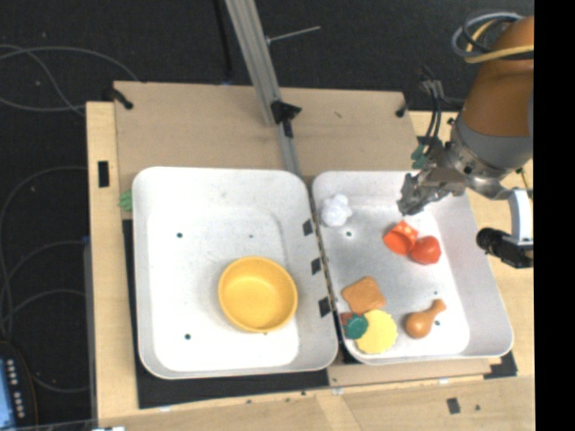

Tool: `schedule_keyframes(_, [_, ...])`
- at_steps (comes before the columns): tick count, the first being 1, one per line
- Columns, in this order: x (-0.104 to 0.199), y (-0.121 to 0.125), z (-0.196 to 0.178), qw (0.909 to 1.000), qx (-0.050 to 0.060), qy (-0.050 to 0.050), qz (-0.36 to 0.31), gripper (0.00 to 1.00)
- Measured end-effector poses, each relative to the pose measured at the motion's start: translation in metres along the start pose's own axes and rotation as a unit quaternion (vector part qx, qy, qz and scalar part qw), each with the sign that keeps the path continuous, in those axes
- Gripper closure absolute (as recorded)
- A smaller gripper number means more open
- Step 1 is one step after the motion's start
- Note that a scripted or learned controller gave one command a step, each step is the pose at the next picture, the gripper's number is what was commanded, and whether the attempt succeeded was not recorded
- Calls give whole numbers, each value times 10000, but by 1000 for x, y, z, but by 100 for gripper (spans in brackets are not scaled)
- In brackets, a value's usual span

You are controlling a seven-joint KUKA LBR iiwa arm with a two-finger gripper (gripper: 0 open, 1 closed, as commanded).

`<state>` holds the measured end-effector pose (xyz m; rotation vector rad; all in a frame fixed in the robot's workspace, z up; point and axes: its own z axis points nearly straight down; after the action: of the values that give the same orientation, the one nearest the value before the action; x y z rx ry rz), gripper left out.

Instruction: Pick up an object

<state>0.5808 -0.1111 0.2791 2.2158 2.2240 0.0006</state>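
- I have the gripper (411,201) hanging over the far part of the right bin (481,277), with the arm (499,97) coming in from the right.
- The fingers point down and left. They look close together with nothing between them, but they are small and dark from up here, so I can't tell how far apart they really are.
- Nearest candidate: the red toy (413,243), just near of the fingers on the bin floor, apart from them. It looks like light, hard plastic, two rounded lumps joined, so it may roll or squirt out. I'd close across the narrow waist between the lumps.
- Others in the right bin: a white lump (335,210) at the far left corner, an orange slab (363,294), a yellow disc (377,331) and a brown drumstick (423,319) along the near side.
- The drumstick's thin handle is an easy grip; the flat slab looks hard to get under.
- The left bin (166,241) holds a yellow bowl (258,294), stiff and wide; only its rim would fit.
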Motion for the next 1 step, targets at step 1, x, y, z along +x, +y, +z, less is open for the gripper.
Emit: schedule_keyframes(1, [0,1,-13,10000,-6,7,-16,100])
